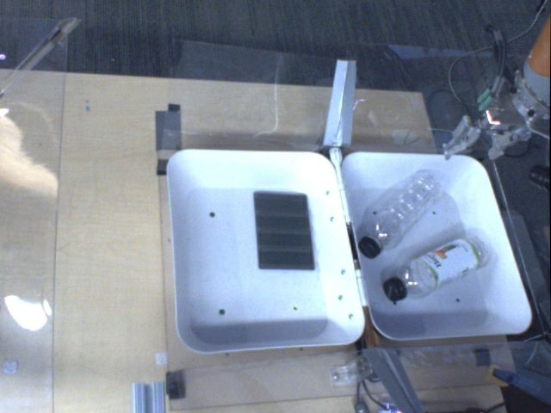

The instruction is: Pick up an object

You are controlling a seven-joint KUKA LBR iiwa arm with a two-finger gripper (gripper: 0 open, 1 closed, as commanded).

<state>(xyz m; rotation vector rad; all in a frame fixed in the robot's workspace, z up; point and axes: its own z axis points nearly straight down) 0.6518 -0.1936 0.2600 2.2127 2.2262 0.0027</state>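
From the overhead camera, the two-finger gripper hangs above the far right corner of the right shallow white bin, its fingers spread apart with nothing between them. Two bottles lie in that bin (both tilted, black caps toward the middle divider): a clear crinkled plastic bottle and, nearer the camera, a clear bottle with a white and orange label. A dark ribbed rectangular pad lies in the left white bin.

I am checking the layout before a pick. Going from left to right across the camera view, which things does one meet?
Left bin → dark slab → right bin with clear bottle and labelled bottle → pincer, above the right bin's far corner.
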